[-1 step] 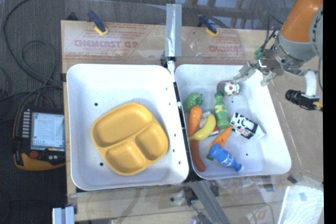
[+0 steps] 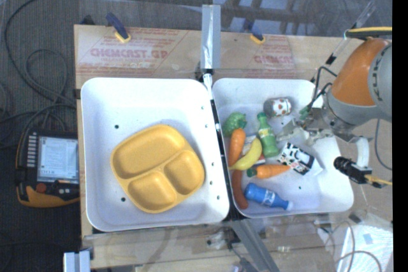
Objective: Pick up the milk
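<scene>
The milk (image 2: 298, 158) is a small carton with black and white cow patches. It lies on its side in the right bin (image 2: 331, 200), toward the bin's right half, beside an orange carrot (image 2: 273, 171). My gripper (image 2: 305, 128) hangs low over the bin just behind the milk, between it and a grey can (image 2: 278, 106). The view shows nothing held in the gripper. The arm's orange band (image 2: 357, 81) sits above the bin's right rim.
Left of the milk lie a green bottle (image 2: 267, 136), a banana (image 2: 249, 156), a second carrot (image 2: 236, 144), broccoli (image 2: 234, 122) and a blue bottle (image 2: 268, 196). The left bin (image 2: 102, 111) holds a yellow divided tray (image 2: 158, 167).
</scene>
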### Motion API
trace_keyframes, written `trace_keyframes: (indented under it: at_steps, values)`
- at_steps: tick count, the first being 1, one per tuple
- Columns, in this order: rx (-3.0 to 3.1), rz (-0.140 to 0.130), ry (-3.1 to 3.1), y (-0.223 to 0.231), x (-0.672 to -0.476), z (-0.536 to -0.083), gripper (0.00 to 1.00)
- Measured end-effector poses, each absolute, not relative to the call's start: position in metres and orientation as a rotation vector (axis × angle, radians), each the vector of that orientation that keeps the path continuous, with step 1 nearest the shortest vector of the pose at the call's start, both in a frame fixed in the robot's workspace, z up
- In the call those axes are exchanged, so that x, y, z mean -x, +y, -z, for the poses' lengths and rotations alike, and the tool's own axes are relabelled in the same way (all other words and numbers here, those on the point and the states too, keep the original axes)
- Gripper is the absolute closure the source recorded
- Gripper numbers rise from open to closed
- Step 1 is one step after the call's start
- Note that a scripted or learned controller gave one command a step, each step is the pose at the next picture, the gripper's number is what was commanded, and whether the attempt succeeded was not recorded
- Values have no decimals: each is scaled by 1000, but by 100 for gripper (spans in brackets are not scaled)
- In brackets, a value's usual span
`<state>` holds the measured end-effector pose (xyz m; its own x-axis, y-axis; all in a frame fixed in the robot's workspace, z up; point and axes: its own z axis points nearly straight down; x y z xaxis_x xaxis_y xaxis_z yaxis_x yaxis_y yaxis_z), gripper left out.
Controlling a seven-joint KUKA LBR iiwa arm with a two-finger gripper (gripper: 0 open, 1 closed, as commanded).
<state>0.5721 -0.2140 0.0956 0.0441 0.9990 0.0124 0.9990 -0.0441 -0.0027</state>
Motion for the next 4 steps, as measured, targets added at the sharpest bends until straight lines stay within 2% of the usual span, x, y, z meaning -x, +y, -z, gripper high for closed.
trace_keyframes:
  at_steps: [2, 3, 4]
  values:
    - [2258, 10, -2210, -175, -488, -91, 0]
    - [2259, 13, -2210, -174, -489, -101, 100]
    - [2259, 13, -2210, -174, -489, -101, 0]
